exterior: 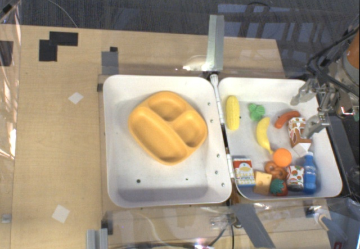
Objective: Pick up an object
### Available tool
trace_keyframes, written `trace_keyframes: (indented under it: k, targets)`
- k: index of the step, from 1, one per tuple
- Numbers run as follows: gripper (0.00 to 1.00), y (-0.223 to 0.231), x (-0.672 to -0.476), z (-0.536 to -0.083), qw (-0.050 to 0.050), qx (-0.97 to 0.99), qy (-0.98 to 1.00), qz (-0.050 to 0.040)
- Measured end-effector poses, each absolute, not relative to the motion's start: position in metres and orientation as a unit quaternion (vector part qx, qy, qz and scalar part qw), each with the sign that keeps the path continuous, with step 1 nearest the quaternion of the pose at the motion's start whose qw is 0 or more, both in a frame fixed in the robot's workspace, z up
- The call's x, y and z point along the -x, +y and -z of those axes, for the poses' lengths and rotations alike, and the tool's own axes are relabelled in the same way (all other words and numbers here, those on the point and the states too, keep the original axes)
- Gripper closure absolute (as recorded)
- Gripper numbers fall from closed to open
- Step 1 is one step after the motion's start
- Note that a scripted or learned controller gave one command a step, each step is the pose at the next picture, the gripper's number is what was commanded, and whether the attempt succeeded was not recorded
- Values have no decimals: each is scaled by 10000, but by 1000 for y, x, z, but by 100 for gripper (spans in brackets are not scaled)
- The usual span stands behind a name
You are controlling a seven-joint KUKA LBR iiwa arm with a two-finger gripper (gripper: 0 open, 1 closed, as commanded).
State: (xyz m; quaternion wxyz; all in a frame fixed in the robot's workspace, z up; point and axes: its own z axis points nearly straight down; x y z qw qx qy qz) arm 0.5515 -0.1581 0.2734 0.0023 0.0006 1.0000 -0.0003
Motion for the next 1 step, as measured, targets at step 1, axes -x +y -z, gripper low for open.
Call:
trace_keyframes:
  k: [1]
  targets:
    - [0, -155, -508, -164, -11, -2427, 9701, -1]
